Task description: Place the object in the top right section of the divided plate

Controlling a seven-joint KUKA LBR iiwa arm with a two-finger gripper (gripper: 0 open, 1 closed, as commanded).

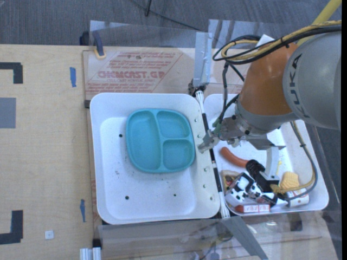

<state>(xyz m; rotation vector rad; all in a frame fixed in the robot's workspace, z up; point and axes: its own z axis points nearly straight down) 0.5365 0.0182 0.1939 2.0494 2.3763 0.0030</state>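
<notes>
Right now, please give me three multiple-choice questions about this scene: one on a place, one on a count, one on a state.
1. The blue plate lies in which bin?
A. left bin
B. right bin
C. on the wooden bench

2. How many sections does the plate have?
A. two
B. three
C. four

3. What is in the plate's sections?
A. a hot dog
B. a toy car
C. nothing

Answers:
1 A: it rests in the left bin.
2 B: one long section and two smaller ones.
3 C: the orange hot dog lies in the right bin, under the arm.

Floor: grey carpet (65, 10) along the top.
Bench: light wood (43, 145) with blue tape bits (72, 76).
Corners: 2 black marks (15, 72).
Cable: black (162, 12), on the floor.
</notes>
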